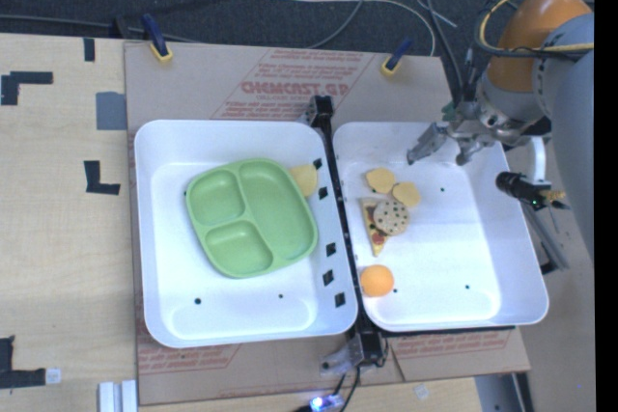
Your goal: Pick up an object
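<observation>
- Tabletop [58,207], light wood with dark marks, under a cardboard sheet [290,87] held by two clamps.
- Two white bins side by side: left bin [159,236], right bin [483,256].
- Grey arm [560,63] with orange band, reaching in from the right over the right bin's far corner.
- Green plate [251,217], three compartments, flat in the left bin.
- Jaws [439,148] spread open above the right bin's far part, nothing between them.
- Cookie [392,217] on a pizza slice [373,232], mid right bin.
- Orange [377,281] near the right bin's front left.
- Two yellow pieces [380,180] just beyond the cookie.
- Small yellow piece [305,178] beside the plate's far right edge.
</observation>
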